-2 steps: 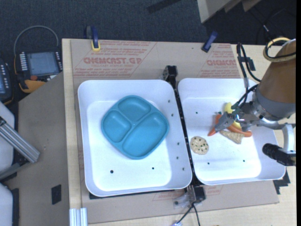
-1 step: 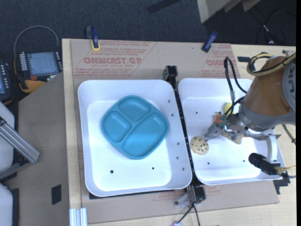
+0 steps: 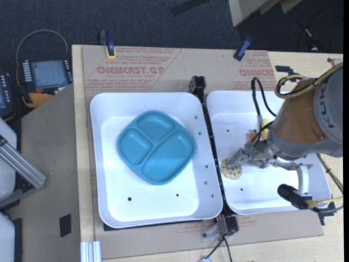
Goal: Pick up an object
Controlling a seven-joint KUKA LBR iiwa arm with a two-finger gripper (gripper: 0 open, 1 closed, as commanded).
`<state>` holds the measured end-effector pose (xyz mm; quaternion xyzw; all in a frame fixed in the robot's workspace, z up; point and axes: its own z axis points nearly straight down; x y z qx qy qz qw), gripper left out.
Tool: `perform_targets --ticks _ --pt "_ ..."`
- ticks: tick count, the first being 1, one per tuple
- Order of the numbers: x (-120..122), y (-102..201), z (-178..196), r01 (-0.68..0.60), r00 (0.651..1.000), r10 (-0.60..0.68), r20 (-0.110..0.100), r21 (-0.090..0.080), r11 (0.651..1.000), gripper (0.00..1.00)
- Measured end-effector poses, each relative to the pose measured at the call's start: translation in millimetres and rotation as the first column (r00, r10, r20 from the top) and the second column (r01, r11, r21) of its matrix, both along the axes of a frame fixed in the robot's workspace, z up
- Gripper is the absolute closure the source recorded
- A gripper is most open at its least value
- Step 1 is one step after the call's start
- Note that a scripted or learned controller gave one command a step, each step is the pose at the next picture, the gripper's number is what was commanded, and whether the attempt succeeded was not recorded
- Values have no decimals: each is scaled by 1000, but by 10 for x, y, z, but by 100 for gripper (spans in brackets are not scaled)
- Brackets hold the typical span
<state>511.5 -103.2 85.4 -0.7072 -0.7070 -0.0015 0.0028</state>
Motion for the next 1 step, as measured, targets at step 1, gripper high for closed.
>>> perform_targets --ticks 1 --pt "27 8 141 -1 1000 1 10 -1 1000 100"
